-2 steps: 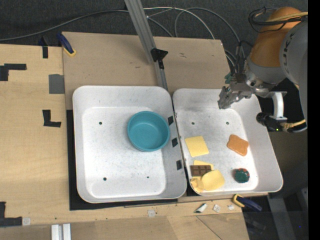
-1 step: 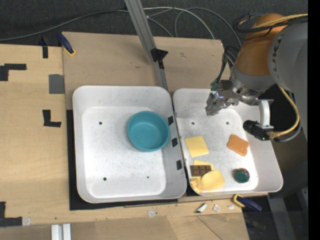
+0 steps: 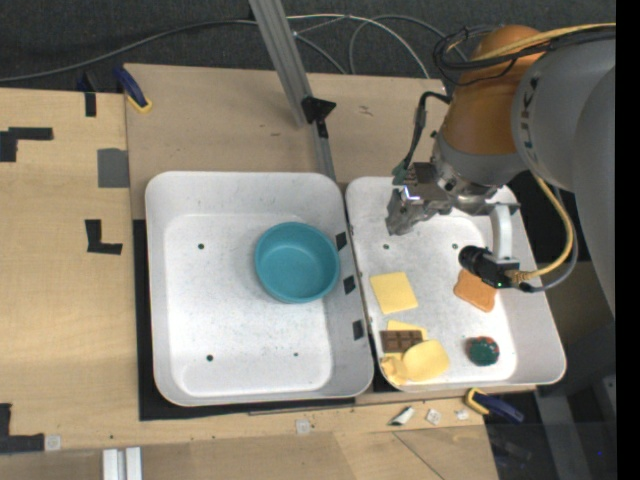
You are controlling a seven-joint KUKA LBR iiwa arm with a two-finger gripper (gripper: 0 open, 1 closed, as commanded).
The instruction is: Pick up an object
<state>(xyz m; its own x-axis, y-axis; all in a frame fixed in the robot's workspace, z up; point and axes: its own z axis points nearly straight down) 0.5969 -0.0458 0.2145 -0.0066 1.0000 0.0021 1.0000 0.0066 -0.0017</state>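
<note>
My gripper (image 3: 402,213) hangs over the back left part of the right bin (image 3: 452,256), seen from above, with nothing visible between its fingers. In front of it on the bin floor lies a flat yellow square (image 3: 394,292). An orange wedge (image 3: 475,291) rests near the bin's right side. At the front sit a brown block (image 3: 400,341), a pale yellow lump (image 3: 421,361) and a small dark green ball (image 3: 483,350). A blue bowl (image 3: 295,261) stands upright in the left bin (image 3: 200,298).
A slanted metal post (image 3: 290,58) rises behind the two bins. Cables lie across the dark floor at the back. Blue and yellow clamps sit at the bench's back left (image 3: 133,88) and front right (image 3: 490,405).
</note>
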